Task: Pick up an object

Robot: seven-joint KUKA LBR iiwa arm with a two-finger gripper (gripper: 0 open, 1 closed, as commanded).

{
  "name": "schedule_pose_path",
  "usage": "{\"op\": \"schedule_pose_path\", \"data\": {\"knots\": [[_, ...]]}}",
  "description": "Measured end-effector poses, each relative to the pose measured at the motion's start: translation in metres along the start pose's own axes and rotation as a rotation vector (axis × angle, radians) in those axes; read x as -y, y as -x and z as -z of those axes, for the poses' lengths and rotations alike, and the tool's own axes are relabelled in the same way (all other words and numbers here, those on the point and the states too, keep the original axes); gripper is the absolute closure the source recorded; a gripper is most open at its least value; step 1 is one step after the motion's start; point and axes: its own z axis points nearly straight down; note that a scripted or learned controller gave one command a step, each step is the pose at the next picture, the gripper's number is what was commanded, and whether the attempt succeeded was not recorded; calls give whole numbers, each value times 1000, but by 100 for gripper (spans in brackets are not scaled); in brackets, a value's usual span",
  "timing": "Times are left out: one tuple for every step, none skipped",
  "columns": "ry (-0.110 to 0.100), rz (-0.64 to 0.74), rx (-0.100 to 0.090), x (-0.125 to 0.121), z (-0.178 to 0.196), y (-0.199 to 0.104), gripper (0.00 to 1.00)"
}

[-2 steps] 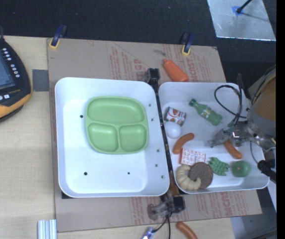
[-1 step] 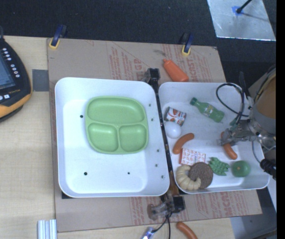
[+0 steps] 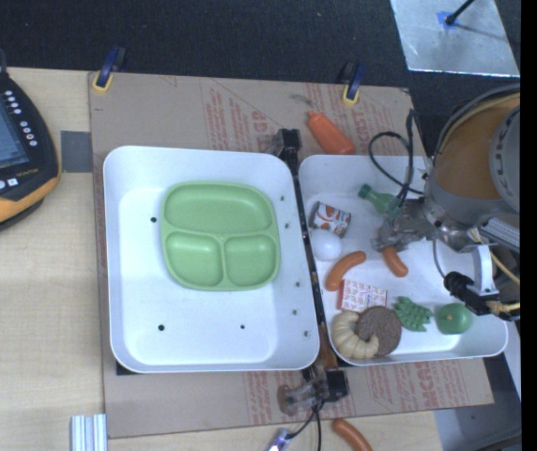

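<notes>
The gripper hangs low in the right bin, just above a small orange sausage; I cannot tell its state. The sausage looks light, smooth and stiff; pinching across its narrow middle seems best.

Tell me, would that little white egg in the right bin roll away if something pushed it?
Probably. The white egg looks smooth and rounded, so a nudge would likely roll it. It might not go far: the small carton and the sausage lie close by. Its smooth curved surface could also slip from a grip.
</notes>
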Motion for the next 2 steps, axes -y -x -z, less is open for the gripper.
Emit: {"op": "schedule_pose_path", "data": {"knots": [[1, -3, -2, -10, 118, -62, 100], [-2, -2, -1, -7, 106, -120, 100]]}}
